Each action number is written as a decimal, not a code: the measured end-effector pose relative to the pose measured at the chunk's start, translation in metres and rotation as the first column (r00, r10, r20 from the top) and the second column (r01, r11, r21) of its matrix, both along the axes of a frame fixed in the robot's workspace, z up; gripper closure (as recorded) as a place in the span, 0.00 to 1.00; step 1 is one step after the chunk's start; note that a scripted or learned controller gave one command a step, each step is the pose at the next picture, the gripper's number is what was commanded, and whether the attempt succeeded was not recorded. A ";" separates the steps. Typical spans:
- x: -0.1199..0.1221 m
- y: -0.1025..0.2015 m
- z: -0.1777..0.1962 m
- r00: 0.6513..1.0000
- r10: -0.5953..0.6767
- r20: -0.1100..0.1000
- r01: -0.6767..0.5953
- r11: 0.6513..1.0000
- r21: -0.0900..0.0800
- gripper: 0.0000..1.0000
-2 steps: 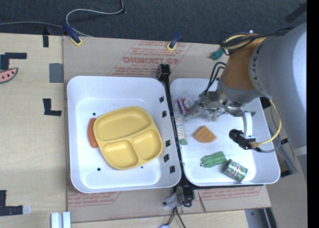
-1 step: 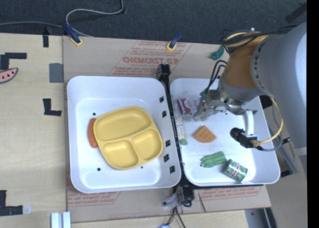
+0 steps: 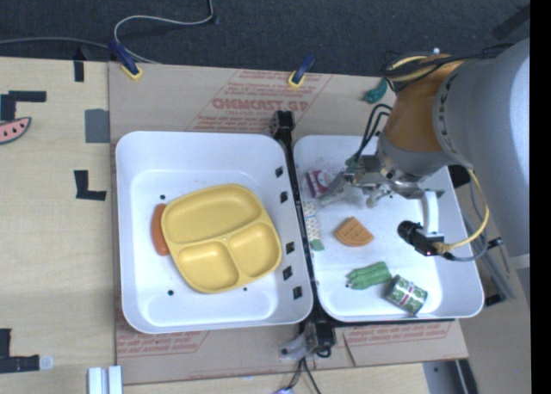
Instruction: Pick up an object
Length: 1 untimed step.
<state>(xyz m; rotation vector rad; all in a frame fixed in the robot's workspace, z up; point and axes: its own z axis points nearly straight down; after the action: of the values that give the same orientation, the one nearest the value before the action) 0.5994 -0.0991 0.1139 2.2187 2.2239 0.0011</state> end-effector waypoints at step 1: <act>-0.010 0.001 -0.028 1.000 -0.001 0.002 0.001 1.000 -0.002 0.00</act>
<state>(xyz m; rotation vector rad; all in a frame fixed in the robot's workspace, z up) 0.5892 -0.0985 0.0861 2.2184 2.2208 0.0011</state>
